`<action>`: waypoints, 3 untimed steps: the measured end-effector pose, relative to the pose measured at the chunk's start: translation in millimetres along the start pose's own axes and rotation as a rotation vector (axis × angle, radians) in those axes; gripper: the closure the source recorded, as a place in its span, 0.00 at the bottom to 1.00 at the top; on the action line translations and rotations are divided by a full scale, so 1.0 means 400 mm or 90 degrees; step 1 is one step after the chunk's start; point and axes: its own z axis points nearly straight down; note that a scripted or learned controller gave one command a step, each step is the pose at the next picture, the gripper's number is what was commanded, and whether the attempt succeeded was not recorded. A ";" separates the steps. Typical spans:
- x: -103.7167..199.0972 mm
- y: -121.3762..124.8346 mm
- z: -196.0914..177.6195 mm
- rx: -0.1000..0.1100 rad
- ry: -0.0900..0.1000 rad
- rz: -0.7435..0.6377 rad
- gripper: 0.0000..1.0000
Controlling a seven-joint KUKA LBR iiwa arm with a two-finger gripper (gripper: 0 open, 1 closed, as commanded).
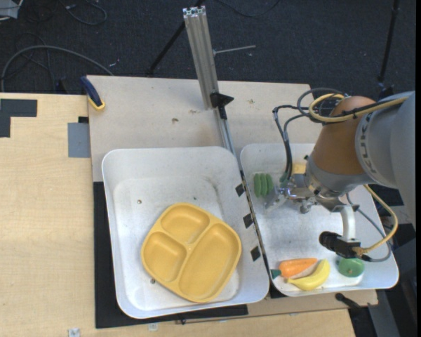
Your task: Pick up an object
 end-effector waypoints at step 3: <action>0.003 0.021 -0.184 -0.001 0.000 -0.002 1.00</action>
